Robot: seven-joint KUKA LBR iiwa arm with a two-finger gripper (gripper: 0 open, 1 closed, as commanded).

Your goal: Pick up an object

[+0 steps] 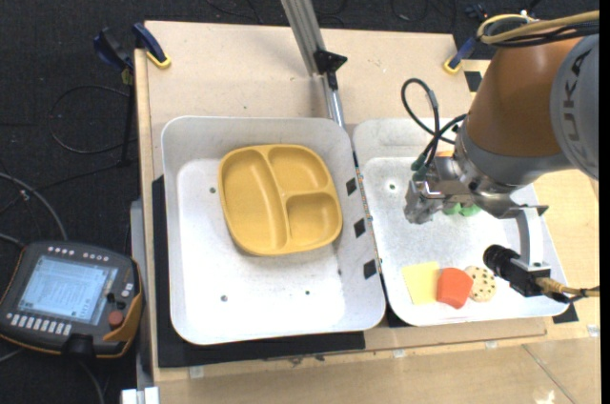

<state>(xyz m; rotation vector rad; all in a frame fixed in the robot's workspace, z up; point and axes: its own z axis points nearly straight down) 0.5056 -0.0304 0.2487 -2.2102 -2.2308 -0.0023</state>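
From above I see a tabletop point(238, 69) bearing two shallow white bins side by side; the left bin point(191, 297) holds a yellow divided plate point(279, 198), lying flat near its middle; the right bin point(381, 145) holds a pale yellow block point(419, 283), a red-orange object point(455, 287) just beside it, and a round speckled cookie-like piece point(482, 283) touching that; these sit along the near edge; a green object point(464, 210) peeks out beneath the wrist; my gripper point(420, 204) hangs over the right bin, apart from those three pieces; I cannot tell how it stands; a teach pendant point(67, 295) rests on the floor at lower left.
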